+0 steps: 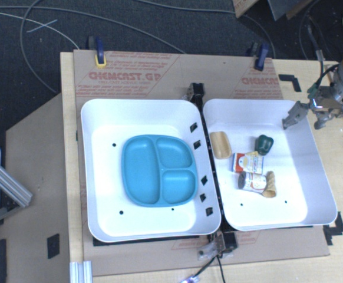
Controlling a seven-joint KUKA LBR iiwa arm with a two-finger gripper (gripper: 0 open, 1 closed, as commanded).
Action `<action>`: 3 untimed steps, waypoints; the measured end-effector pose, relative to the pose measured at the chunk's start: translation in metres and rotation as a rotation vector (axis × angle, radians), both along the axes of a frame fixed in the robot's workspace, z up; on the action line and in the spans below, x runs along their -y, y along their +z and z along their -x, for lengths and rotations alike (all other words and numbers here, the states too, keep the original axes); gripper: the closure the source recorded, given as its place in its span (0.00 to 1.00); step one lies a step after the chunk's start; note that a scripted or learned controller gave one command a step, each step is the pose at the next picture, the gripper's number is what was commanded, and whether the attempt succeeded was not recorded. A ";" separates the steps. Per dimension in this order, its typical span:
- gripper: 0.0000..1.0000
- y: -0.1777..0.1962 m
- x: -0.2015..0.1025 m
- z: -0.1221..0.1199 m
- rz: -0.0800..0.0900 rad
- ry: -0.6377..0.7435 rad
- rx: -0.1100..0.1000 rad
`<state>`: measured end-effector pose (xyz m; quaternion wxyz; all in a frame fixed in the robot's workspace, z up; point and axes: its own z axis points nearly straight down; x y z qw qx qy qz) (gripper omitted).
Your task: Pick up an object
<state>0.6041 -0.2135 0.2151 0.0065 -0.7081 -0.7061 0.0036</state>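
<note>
Lying in the right bin (313, 175), the things to pick from form a small cluster near its middle: a tan, bread-like piece (220, 144) close to the divider side, a dark green rounded object (264, 144) a little to its right, a red and white packet (248, 161) just below them, and another small packet (255, 182) touching a light brown roll-shaped piece (270, 185) lowest of the group. The two packets sit touching or very nearly so; the green object stands just apart from the tan piece. None of these things is between the fingers. The gripper (304, 115) hangs over the upper right corner of that bin, well apart from the cluster, with one grey finger (292, 117) pointing down-left over the bin's rim; whether the fingers are spread or closed I cannot tell from this angle, and nothing is seen in them. The arm (342, 87) comes in from the right edge. In the left bin (101, 211) a blue divided plate (159, 170) with three compartments lies flat near the middle. Both bins rest side by side on a brown board (142, 69) printed with red letters, held by two blue clamps (100, 52) at its far edge, on the pale bench (36, 158).
</note>
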 end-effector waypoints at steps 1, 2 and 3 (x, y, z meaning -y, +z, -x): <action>0.00 0.008 -0.001 -0.003 0.004 0.004 0.014; 0.00 -0.049 -0.006 0.006 0.001 0.003 0.008; 0.00 -0.105 -0.001 0.001 -0.001 0.004 0.009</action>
